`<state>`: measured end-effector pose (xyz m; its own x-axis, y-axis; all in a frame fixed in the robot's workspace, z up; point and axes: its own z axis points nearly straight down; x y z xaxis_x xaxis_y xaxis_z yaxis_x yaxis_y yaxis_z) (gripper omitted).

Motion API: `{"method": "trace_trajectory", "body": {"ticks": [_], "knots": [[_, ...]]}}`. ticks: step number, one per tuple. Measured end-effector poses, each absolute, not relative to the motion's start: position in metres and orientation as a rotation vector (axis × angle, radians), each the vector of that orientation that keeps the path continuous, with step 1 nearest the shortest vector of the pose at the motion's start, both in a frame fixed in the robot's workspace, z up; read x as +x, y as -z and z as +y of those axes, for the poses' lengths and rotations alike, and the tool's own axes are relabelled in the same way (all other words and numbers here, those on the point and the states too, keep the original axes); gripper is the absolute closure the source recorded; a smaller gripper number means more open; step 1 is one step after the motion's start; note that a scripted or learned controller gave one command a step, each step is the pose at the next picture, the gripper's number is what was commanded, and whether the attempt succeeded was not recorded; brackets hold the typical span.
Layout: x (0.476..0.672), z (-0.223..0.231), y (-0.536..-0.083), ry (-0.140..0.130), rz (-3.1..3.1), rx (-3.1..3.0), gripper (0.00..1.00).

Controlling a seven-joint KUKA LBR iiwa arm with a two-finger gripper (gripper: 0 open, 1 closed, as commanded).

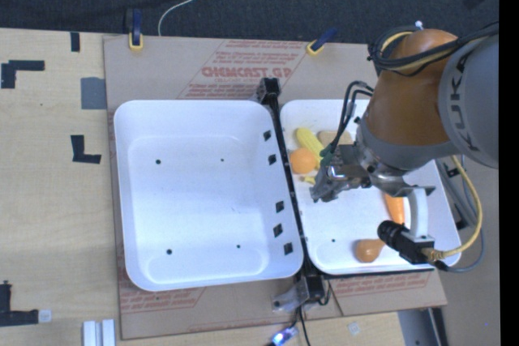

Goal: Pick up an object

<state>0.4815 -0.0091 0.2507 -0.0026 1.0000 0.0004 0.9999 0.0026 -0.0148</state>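
Several small objects lie in the right bin, in the right half of the frame: an orange ball against its left wall, a yellow piece just above it, a pale lump beside that, an orange carrot-like stick further right, and a small orange-brown lump near the lower rim. The gripper hangs low over the bin, just right of the ball; whether its fingers are spread or pressed together cannot be told, and nothing is seen between them. The arm bears part of the letters "KUKA". The left bin sits beside it, centre frame. Under both, a cardboard sheet carries red print, mirrored and hard to read.
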Motion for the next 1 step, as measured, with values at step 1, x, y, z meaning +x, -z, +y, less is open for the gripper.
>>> {"method": "trace_trajectory", "body": {"ticks": [1], "knots": [[0.4834, -0.0100, -0.2650, -0.008, -2.222, -2.215, 1.00]]}}
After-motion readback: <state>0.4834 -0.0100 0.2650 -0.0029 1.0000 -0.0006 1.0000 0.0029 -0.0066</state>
